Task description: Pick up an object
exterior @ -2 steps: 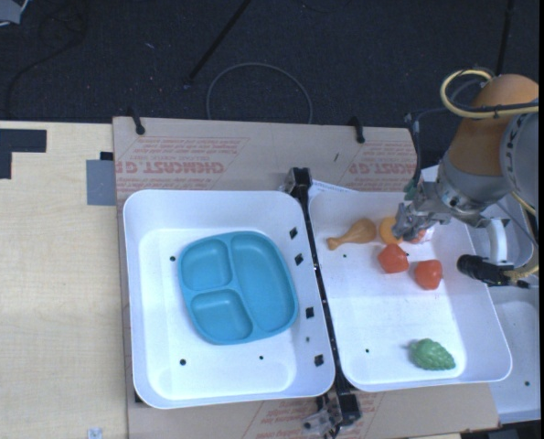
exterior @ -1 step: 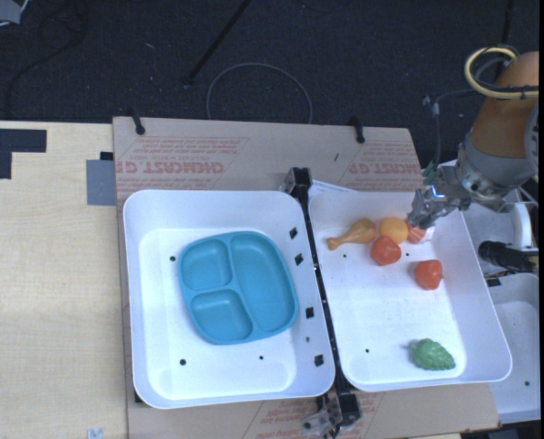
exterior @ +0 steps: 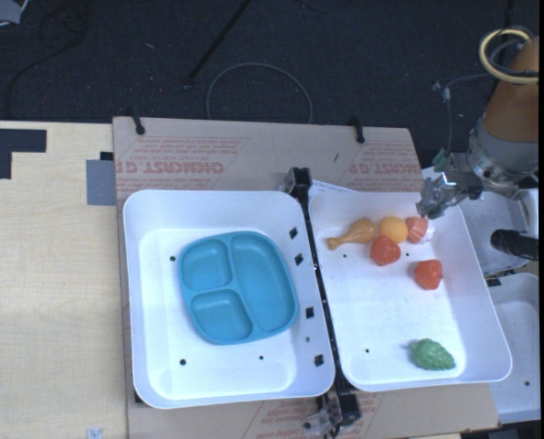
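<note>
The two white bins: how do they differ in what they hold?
The left bin holds one large thing, a blue divided plate, lying flat in its middle. The right bin holds several small toy foods: a yellow drumstick, red pieces clustered near its far edge, and a green leafy piece alone near its near corner. Both are shallow, white and side by side.

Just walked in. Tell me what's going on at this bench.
A grey robot arm with an orange band reaches in from the right, its hand poised over the far edge of the right bin. That bin holds toy food: a yellow drumstick-shaped piece, an orange ball, a pinkish piece just below the hand, two red pieces and a green leafy item. Nothing is visibly in the hand. The left bin holds a blue divided plate.
</note>
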Robot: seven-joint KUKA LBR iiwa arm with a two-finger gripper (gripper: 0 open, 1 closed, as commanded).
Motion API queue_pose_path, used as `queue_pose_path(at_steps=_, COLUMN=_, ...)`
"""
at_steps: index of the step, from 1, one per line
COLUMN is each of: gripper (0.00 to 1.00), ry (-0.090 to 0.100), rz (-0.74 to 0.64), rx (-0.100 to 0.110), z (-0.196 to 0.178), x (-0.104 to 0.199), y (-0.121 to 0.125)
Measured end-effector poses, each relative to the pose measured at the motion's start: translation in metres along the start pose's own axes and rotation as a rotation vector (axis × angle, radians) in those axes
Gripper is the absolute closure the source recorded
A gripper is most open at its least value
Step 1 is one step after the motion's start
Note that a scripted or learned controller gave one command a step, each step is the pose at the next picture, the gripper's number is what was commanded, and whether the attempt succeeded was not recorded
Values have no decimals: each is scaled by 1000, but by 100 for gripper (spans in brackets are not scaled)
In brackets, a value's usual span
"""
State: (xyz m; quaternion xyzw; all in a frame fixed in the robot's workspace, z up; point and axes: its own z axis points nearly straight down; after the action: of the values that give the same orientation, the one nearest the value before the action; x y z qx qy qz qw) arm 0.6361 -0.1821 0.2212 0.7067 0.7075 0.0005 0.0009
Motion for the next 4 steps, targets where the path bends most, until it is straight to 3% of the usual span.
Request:
queue_pose_path(at_steps=1, gripper=100, ry=4, rz=-3, rx=6, z=9, x=56, y=-12)
queue_pose_path(at_steps=4, gripper=100, ry=3, rz=-3, rx=5, z=-13, x=219, y=-49)
